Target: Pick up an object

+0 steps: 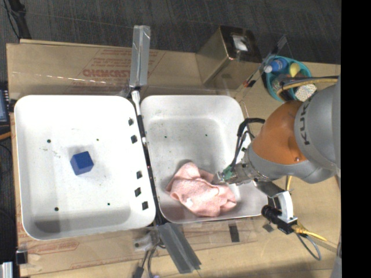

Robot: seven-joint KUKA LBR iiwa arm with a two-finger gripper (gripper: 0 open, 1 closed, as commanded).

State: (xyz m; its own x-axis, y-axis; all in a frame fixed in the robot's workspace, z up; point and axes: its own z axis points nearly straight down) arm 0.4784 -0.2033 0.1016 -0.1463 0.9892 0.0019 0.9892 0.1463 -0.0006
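Note:
A crumpled pink cloth [200,194] lies in the near part of the right bin [191,120]. A small blue cube [82,162] sits in the left bin [35,132], left of its middle. My gripper [227,177] is low in the right bin, at the cloth's right edge, under the grey and orange arm [290,141]. The wrist hides most of it, so its contact with the cloth is unclear.
A metal divider bar [141,57] runs between the bins. A brown cardboard box [226,57] stands behind the right bin. A blue bowl with small items [287,74] sits at the back right. Cables trail at the near right.

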